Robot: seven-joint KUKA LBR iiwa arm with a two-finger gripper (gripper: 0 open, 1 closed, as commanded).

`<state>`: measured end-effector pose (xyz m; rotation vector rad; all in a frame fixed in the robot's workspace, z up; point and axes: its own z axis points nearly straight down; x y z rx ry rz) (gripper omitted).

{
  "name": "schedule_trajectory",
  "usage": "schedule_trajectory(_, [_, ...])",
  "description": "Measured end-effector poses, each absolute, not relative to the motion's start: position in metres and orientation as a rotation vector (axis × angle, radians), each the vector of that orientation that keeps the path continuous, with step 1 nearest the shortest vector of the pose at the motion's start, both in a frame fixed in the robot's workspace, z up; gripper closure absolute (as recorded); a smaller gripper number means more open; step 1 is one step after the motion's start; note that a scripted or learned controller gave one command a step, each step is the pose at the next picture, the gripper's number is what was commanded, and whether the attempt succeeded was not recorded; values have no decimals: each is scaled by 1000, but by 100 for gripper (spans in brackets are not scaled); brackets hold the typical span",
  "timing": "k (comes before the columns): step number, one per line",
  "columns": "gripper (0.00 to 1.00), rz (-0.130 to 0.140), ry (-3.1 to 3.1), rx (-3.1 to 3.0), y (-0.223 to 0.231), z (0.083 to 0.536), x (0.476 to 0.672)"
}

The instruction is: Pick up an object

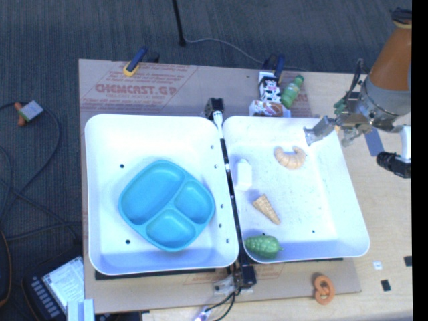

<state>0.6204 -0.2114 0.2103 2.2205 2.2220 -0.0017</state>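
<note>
The right bin (334,199) holds a curled pale orange shrimp toy (290,156) near its back, a tan ice-cream cone toy (266,208) in the middle, and a small white block (242,174) by its left wall. A bumpy green toy (262,246) lies on the front left rim. My gripper (331,134) hangs over the bin's back right part, just right of and above the shrimp toy. It is open, with nothing between its fingers.
The left bin (107,146) holds a blue divided plate (167,204). Behind the bins lie a green bottle (291,91) and a small printed carton (269,89). An orange ring (324,287) sits on the bench in front of the right bin.
</note>
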Motion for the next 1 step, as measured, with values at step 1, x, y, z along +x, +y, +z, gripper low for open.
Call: schedule_trajectory(1, [0,0,2220,2217,-130,95,640])
